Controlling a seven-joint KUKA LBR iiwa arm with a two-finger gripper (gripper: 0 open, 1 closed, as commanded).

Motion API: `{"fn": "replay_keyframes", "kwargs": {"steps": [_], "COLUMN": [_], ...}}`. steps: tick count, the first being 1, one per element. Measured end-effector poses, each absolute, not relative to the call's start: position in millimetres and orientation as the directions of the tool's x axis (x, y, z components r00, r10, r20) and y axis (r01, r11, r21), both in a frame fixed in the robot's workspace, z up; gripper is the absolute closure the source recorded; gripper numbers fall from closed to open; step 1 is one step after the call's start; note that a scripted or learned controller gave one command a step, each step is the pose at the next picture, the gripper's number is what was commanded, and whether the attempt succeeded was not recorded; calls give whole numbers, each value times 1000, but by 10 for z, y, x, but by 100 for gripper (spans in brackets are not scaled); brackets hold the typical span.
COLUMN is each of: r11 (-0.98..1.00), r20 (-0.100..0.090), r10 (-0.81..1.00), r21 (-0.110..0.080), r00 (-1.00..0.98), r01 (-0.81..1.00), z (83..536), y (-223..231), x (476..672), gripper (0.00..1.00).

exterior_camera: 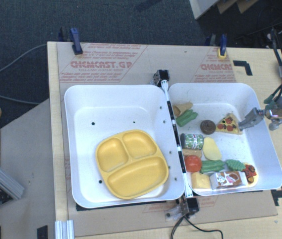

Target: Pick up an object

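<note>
Camera view, contents listed from largest to smallest:

- Left bin [81, 108]: shallow, white, bearing a yellow divided tray [131, 163] with three compartments, lying toward the near right corner.
- Right bin [260, 148]: shallow, white, touching the left bin along a shared edge; it holds all the small toy foods, bunched along its left and near sides.
- Gripper [254, 117]: at the right bin's far right, low over the floor, pointing left toward the pizza slice. Nothing shows between its fingers; whether they are spread or closed cannot be told.
- Boxed item [228, 179]: red and white, at the near edge.
- Green vegetable pieces [187, 117]: one near the far left, another by the box.
- Pizza slice [228, 124]: small yellow wedge with red toppings, lying flat just left of the gripper; judged the likeliest target.
- Green can [192, 142], pale yellow piece [211, 149], red tomato [193, 164].
- Brown round piece [208, 127]: just left of the slice.
- Progress, as judged: approach made, no object lifted; grasp and lift remain.
</note>
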State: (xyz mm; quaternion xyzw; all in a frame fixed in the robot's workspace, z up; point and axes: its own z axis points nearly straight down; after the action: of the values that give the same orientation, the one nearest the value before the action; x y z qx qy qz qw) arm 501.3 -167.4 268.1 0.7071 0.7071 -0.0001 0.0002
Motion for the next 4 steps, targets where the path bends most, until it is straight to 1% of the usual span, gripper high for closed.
{"fn": "replay_keyframes", "kwargs": {"steps": [1,2,3,4], "r11": [6,4,-4,-3], "r20": [4,-1,1,11], "r10": [1000,1000,1000,1000], "r21": [-8,5,-4,-35], "r00": [-6,-4,4,4], "r01": [1000,1000,1000,999], "z": [1280,822,847,844], "y": [-1126,-1090,-1385,-1638], "x": [5329,6084,5579,6632], "gripper": [0,0,0,0]}}
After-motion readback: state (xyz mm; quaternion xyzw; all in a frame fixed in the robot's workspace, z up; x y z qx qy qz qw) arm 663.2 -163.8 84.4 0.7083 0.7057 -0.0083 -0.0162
